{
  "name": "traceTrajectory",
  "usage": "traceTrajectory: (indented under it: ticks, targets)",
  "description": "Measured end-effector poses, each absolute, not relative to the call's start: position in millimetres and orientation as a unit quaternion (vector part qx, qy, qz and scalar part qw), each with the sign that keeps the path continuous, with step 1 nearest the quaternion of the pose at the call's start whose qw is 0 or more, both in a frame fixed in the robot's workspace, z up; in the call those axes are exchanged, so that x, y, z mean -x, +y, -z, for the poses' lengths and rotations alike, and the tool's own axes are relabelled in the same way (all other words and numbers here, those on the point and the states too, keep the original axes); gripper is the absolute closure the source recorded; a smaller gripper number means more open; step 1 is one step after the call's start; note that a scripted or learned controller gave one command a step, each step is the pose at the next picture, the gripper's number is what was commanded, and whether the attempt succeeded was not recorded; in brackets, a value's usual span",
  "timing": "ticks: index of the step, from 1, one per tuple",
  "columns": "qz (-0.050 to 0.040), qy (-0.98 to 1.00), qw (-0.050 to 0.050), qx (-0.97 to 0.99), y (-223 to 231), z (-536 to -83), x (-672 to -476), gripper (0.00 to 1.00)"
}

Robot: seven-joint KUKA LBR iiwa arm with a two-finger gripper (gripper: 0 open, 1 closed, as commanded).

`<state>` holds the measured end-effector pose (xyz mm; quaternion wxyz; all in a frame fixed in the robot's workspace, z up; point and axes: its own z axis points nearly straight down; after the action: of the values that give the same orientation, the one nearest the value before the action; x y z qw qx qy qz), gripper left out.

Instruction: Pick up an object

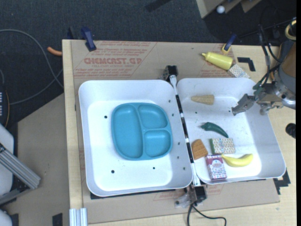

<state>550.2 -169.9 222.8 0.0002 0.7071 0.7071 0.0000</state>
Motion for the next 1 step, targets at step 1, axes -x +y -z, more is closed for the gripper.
traceTrajectory:
  ticks: [1]
  targets:
    - [-0.0002,0.708,0.0,-0.707,-115.5,-84.9,-555.5,0.0]
